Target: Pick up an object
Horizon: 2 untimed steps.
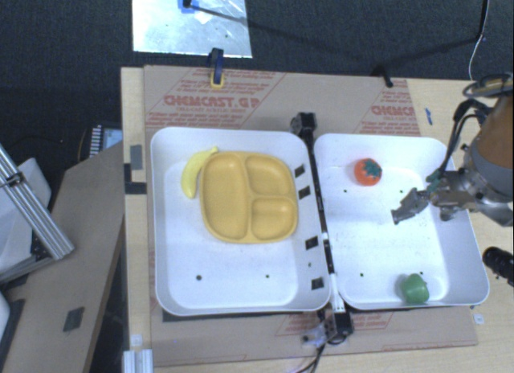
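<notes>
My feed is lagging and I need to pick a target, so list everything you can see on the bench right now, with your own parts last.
white bins: two, white, side by side on the bench.
divided plate: one, yellow, three compartments, in the left bin.
banana: one, yellow, left bin, against the plate's upper-left edge.
tomato: one, red-orange with a green top, right bin, upper part.
green fruit: one, green, right bin, near the lower right corner; too small to name its kind.
cardboard sheet: one, brown with red print, under the bins.
arm: one, grey, at the right edge.
claw: one, over the right bin, holding nothing.
</notes>
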Motion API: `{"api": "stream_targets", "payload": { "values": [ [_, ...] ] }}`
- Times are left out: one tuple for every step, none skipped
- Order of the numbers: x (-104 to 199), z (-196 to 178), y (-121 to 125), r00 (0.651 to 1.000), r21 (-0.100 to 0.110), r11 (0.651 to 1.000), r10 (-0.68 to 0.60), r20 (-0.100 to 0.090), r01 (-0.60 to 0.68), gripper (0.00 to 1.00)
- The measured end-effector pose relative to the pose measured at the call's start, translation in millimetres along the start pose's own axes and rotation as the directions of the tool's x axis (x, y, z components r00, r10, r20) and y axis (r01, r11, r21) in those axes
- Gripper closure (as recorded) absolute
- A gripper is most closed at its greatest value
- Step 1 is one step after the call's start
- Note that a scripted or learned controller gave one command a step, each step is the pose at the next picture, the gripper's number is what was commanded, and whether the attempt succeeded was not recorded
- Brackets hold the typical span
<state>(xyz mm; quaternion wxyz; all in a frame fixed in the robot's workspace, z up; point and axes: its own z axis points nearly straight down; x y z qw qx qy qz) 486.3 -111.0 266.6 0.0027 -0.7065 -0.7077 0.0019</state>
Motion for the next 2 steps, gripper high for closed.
{"api": "stream_targets", "payload": {
  "values": [
    [0,-4,2,1.0,-0.009,1.0,-0.002,0.002,0.002,0.0],
    [-7,56,1,1.0,-0.003,1.0,0.001,0.001,-0.001,0.0]
  ]
}}
